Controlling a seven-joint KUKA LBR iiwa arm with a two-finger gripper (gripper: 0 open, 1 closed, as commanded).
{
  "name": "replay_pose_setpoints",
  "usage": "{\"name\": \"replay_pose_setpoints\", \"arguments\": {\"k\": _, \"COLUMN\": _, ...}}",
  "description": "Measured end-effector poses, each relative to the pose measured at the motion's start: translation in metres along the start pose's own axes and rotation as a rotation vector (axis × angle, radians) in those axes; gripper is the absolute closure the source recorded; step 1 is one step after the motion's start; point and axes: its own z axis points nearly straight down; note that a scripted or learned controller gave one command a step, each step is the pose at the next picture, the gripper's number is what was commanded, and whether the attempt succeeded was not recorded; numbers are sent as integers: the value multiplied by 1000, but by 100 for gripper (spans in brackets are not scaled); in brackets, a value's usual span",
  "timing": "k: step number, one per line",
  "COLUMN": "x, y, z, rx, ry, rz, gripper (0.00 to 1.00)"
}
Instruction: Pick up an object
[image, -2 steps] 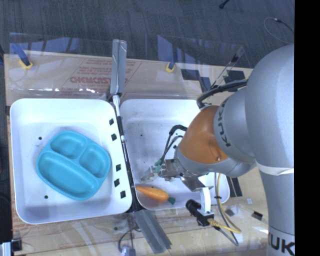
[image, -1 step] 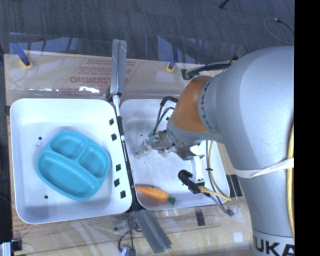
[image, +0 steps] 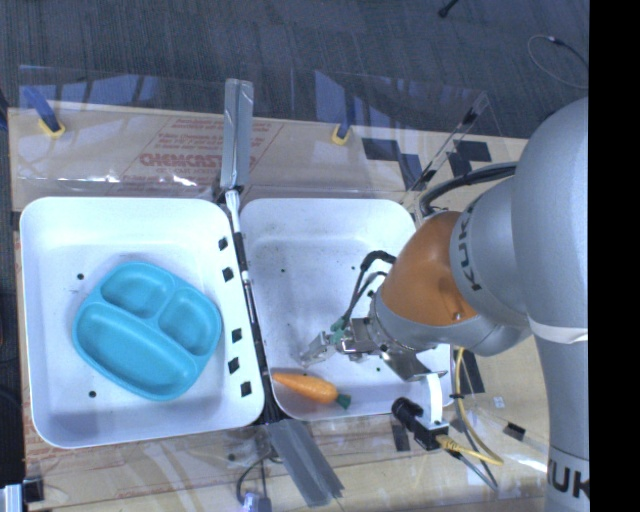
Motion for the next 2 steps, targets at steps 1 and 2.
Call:
{"name": "replay_pose_setpoints", "arguments": {"k": 1, "x": 30, "y": 74, "z": 0, "rx": 0, "ry": -1, "rz": -3, "gripper": 0}}
{"name": "replay_pose_setpoints", "arguments": {"k": 2, "x": 36, "y": 13, "z": 1, "rx": 2, "ry": 0, "rz": -2, "gripper": 0}}
